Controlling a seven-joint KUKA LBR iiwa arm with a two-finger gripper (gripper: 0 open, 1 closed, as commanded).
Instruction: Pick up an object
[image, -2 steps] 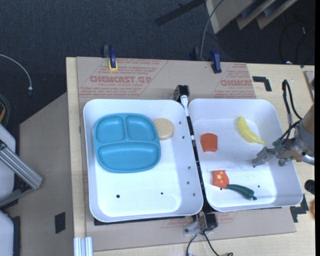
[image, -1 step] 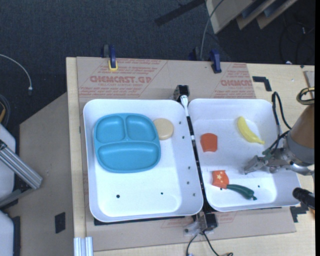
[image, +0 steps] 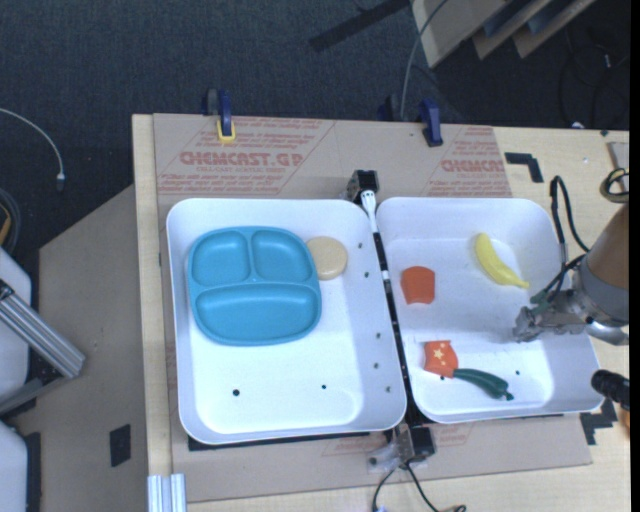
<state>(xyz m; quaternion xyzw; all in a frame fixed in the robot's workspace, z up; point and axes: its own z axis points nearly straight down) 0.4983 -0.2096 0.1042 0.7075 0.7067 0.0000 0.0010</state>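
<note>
The right bin (image: 470, 215) holds a yellow banana (image: 497, 261) at its back right, an orange-red block (image: 419, 284) near its middle left, and a red piece with a yellow mark (image: 440, 357) beside a dark green pepper-like piece (image: 484, 381) at the front. My gripper (image: 531, 327) hangs low at the right side of this bin, in front of the banana and to the right of the red piece. Nothing shows between it and the bin floor.
The left bin (image: 280, 400) carries a blue divided plate (image: 256, 284) with a round cream disc (image: 327, 257) touching its right edge. The arm (image: 610, 275) comes in over the right rim. Blue clamps (image: 224, 112) sit at the board's back edge.
</note>
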